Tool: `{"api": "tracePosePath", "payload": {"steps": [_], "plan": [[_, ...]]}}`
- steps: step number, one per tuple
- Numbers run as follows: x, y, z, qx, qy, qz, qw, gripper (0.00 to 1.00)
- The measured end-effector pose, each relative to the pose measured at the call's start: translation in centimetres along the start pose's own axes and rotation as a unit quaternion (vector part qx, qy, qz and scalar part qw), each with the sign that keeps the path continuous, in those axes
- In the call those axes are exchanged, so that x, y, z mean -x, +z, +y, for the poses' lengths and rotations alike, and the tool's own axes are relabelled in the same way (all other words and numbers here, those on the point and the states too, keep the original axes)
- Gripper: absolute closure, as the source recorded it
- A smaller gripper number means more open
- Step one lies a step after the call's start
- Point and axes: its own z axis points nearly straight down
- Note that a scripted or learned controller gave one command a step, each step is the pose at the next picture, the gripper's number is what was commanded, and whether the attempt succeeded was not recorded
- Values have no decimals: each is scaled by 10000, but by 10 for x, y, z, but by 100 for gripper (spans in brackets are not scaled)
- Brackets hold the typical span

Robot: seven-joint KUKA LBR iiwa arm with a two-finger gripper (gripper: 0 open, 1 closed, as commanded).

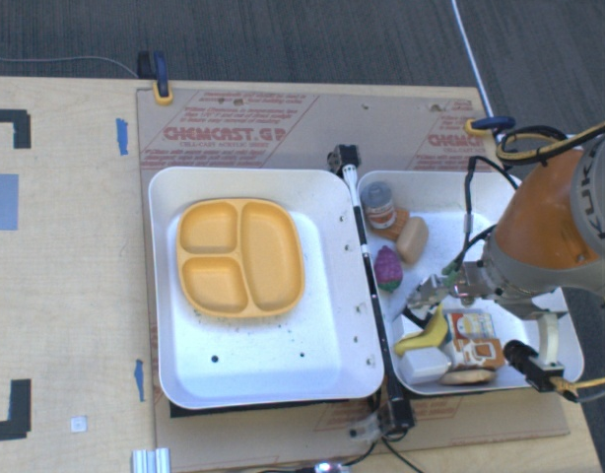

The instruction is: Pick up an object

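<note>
End effector (433, 294) sits low in the right white bin (571, 361), above the yellow plastic banana (428, 337); cannot tell its state. Beside the banana: small printed carton (474, 335). Beyond the banana: purple grape bunch (387, 266), tan bread-shaped piece (412, 238), small can (379, 206). Left white bin (327, 358) holds a yellow divided plate (240, 258).

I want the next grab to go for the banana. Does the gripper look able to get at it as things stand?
Probably yes. The gripper hangs in the right bin just above the banana, whose top shows uncovered. The white block and snack packet crowd its sides, so the fit looks tight.
</note>
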Motion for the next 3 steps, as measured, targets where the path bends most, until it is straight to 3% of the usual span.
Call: {"api": "tracePosePath", "payload": {"steps": [3], "plan": [[0,0,0,0,0,-1,10000,0]]}}
